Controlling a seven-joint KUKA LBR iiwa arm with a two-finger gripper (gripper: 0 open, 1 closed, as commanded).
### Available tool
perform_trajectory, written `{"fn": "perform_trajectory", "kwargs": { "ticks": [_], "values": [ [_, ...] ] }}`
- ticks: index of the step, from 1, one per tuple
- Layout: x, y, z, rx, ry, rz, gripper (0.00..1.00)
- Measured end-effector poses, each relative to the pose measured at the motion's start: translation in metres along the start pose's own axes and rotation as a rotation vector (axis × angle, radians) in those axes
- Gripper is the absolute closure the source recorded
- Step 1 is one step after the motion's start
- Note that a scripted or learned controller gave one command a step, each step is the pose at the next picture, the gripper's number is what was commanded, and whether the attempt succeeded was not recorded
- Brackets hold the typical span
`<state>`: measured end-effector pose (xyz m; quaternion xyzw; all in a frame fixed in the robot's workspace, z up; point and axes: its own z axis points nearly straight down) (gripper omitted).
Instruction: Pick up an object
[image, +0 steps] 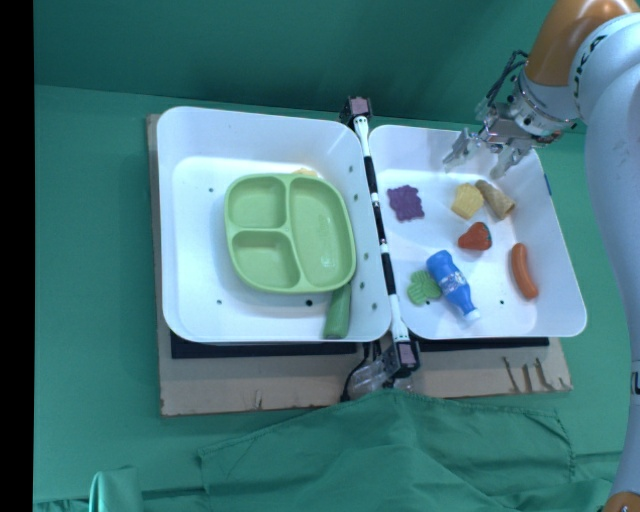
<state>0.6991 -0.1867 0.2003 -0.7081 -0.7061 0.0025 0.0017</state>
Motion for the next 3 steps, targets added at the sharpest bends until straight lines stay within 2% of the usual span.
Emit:
{"fn": "perform_trajectory", "kwargs": {
  "ticks": [1, 2, 3],
  "values": [
    [-0.001, -0.045, 0.015, -0.021, -0.004, 0.001, 0.0],
    [-0.002, -0.093, 0.014, -0.023, -0.006, 0.001, 0.0],
    [-0.004, -0.091, 0.0, -0.033, -0.01, 0.004, 1.0]
  ]
}}
